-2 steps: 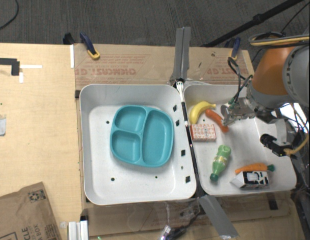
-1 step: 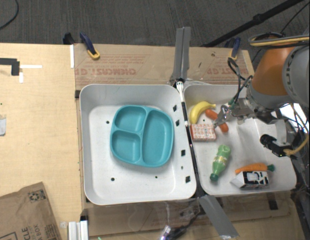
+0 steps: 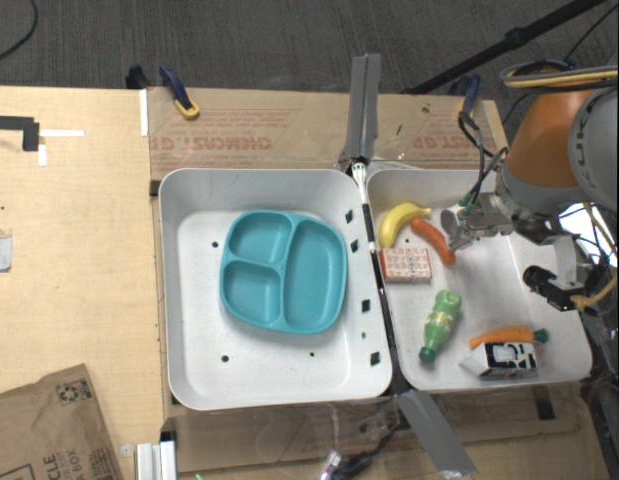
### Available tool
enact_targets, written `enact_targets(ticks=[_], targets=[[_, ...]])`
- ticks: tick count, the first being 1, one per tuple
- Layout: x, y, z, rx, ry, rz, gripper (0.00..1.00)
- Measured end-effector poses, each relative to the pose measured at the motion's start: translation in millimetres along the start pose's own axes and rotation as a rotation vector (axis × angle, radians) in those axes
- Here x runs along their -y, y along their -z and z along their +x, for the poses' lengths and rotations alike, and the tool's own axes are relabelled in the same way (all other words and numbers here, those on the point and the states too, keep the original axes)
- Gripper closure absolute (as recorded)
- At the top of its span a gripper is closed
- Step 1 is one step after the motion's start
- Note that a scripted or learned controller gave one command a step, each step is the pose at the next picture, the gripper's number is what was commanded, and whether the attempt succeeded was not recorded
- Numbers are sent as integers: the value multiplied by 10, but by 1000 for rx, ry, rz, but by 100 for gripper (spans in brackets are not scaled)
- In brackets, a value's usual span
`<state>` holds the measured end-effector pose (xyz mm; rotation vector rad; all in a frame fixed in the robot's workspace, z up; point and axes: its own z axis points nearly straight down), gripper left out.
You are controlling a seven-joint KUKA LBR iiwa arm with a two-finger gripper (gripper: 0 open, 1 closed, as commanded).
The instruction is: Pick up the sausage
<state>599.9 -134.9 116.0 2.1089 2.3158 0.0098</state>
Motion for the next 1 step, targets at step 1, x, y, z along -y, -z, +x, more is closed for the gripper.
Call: enact_targets(ticks=[1], targets=[[0,0,2,0,0,0,0]])
